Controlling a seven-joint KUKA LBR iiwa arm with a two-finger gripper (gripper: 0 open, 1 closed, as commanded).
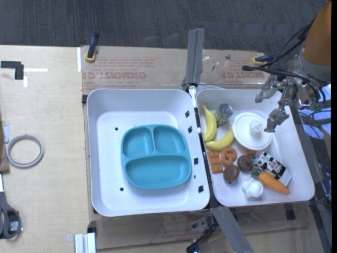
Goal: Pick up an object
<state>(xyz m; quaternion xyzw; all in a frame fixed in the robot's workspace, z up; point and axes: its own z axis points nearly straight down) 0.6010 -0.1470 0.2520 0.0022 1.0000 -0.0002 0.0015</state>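
The right bin [300, 157] holds several toy foods: two yellow bananas [213, 133], a round white lid [251, 130], a pretzel [229, 155], an orange waffle piece [214, 161], two brown lumps [245, 163], a black-and-white toy [269, 165], a carrot [274, 182] and a white ball [254, 189]. My gripper [269, 108] hangs over the bin's upper right part, just right of and above the white lid. Its fingers [276, 119] are spread open with nothing between them.
A blue divided plate [156, 156] lies in the left bin [100, 141]. A grey bar [194, 57] stands behind the seam between the bins. On the bench to the left lie a tape roll [23, 151] and scissors [8, 220]. Cables hang at the right.
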